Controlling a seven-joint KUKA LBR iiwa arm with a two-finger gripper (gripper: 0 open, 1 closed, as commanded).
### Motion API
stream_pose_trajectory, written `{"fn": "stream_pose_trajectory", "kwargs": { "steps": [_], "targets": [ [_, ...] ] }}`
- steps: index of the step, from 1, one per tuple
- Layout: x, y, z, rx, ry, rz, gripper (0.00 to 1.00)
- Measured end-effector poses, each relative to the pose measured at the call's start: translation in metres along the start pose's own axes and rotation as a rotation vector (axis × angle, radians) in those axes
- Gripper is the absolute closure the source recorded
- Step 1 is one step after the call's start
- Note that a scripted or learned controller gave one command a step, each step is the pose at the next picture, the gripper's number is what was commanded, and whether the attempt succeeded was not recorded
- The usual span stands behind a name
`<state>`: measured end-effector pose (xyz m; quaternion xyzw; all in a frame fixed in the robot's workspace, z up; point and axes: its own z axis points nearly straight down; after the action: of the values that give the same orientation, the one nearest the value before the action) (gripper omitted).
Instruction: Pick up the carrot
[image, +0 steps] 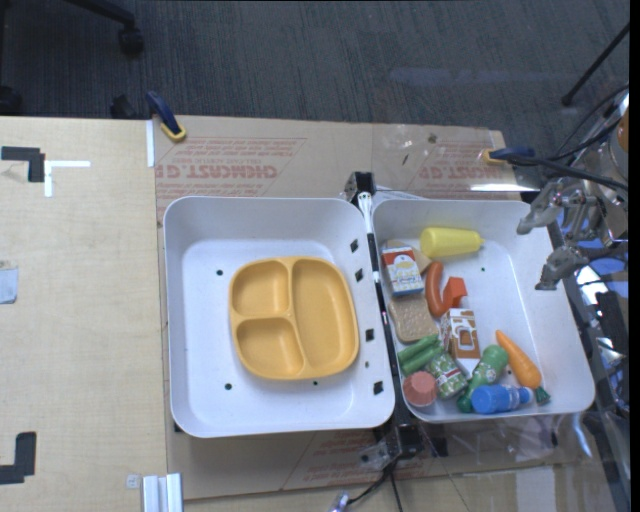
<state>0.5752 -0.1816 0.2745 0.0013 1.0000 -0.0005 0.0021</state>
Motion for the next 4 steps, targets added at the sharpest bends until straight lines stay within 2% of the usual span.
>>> {"fn": "stream_pose_trajectory", "kwargs": {
  "steps": [1,2,3,4],
  "targets": [
    [0.061,-0.037,0.181,0.001,-0.001,-0.020,0.00],
    [0.057,-0.036,0.171,0.003,-0.007,-0.026,1.00],
    [0.094,-0.040,0.182,0.000,-0.001,-0.303,1.00],
    [0.085,-0.039,0.181,-0.001,-0.004,-0.698,1.00]
  ]
}}
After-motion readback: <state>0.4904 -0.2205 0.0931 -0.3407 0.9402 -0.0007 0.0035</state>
